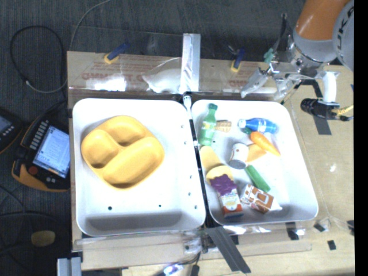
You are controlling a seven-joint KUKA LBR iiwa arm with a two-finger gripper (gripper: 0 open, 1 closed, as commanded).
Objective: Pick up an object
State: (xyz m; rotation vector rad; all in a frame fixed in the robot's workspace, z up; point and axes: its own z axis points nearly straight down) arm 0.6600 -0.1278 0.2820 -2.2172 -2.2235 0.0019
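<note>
Toward right bin's point(299, 154) back, blue bottle point(257, 125) lying crosswise

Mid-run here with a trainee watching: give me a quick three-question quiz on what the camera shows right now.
1. True or false: the yellow divided dish lies in the right bin.
2. Which item lies nearest the right bin's far-left corner: A) green bottle, B) carrot, C) blue bottle?
3. Fill in: the gripper hangs over the right bin's ____ rim.

Key: 1 false, it lies in the left bin. 2 A. 3 far.
</note>
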